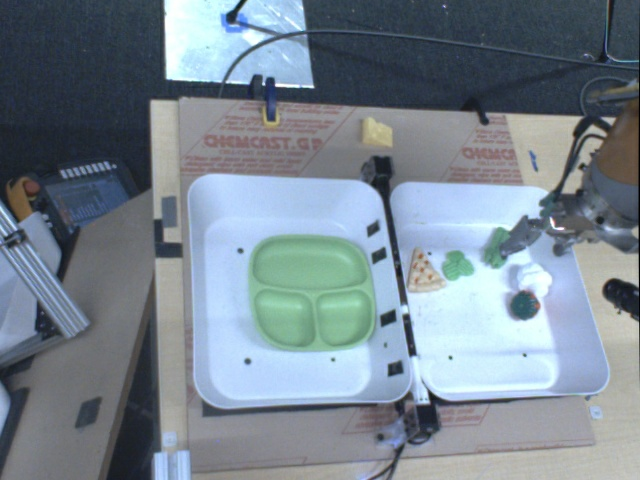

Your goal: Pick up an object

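Observation:
In the right bin (470,373) lie a toy pizza slice (424,271), a small light-green leafy piece (458,265), a longer green piece (496,247), a white lump (532,278) and a dark green round piece (525,306). My gripper (520,236) reaches in from the right, low over the bin's far right part. Its tip is right beside the longer green piece and seems to touch it. Whether that piece is gripped is unclear from here.
The left bin (215,268) holds a light-green divided plate (310,291). A black divider with clips (392,268) runs between the bins. A yellow block (377,131) and a yellow-blue clamp (270,103) sit on the board behind. Grey equipment (60,238) stands at the left.

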